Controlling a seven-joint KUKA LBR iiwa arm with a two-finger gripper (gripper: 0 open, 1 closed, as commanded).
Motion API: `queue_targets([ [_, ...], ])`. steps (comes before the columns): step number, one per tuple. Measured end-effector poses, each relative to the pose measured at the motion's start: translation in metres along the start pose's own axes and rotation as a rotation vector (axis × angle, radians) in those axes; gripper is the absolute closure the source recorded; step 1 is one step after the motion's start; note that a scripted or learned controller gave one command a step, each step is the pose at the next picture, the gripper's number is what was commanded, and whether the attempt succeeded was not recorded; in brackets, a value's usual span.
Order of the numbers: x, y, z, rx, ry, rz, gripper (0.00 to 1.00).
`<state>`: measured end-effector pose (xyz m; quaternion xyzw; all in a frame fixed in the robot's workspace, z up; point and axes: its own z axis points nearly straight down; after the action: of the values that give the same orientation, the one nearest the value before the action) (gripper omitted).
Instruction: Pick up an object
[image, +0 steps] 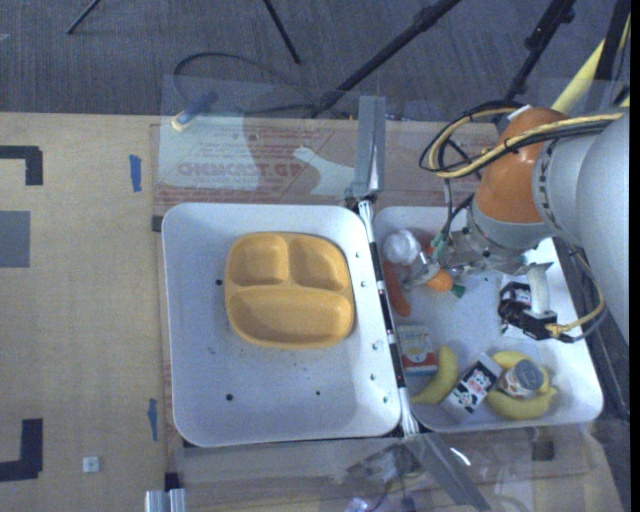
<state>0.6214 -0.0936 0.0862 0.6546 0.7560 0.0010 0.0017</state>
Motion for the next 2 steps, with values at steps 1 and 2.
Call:
queue_targets([
  [1,0.001,0.001,-0.011,-0.003,0.0,-0.003,1.0],
  [2,0.077,0.012,-0.147,0.0,0.0,-0.271,1.0],
])
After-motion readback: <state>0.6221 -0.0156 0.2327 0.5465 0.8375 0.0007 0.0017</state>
